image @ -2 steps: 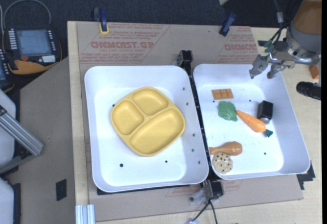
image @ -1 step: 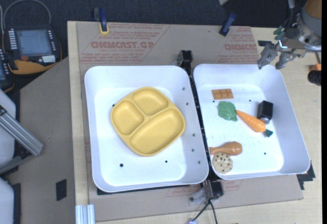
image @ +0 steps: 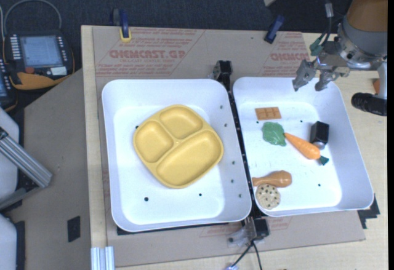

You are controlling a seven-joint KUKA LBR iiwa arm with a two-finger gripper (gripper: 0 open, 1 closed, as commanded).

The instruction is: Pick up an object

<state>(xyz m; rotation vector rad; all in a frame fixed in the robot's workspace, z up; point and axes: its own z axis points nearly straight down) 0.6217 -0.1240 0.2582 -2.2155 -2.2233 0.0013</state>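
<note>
Your pick has not yet begun, as far as this view shows: nothing is lifted, and every object lies in its bin. Your gripper [image: 314, 78] hangs at the far right corner of the right bin [image: 351, 195], above its rim, with the two jaws spread apart and nothing between them. On the worktop [image: 184, 47] two shallow white bins sit side by side, touching along their inner edges. The left bin [image: 117, 139] holds one thing, a yellow divided plate [image: 178, 146] with three compartments, lying near the middle. The right bin holds the small toy foods you could pick: a tan cracker [image: 268, 114] near the far side, a green leafy piece [image: 274, 135] just below it, an orange carrot [image: 303, 146] touching or nearly touching the green piece, a small black block [image: 319, 133] just beside the carrot on the right, a brown drumstick [image: 273, 179] nearer you, and a speckled cookie [image: 268, 197] just beside the drumstick at the near edge. All that is left, I judge, is the whole job: choose an object, descend, close, and lift. The black block and carrot lie nearest the gripper.
</note>
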